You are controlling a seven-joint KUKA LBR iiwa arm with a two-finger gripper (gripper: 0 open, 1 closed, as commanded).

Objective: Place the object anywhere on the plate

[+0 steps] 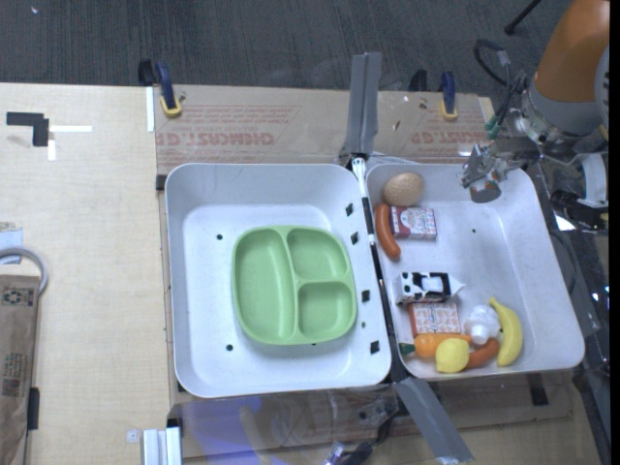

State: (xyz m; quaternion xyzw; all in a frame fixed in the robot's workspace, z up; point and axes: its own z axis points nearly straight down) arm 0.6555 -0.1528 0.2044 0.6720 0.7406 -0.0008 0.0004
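Gripper [481, 184] hovering over the right bin's [542, 260] far edge, can't tell how its jaws stand, every pickable item sits nearer the camera and leftward, with the green plate [294, 284] farther left still, bare.

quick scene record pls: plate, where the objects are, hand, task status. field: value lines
plate: green three-compartment plate in left bin, nothing on it
objects: all in right bin; brown egg, sausage, red carton, black-and-white carton, banana, lemon
hand: hand over the right bin's far edge, nothing seen held
task status: not yet done
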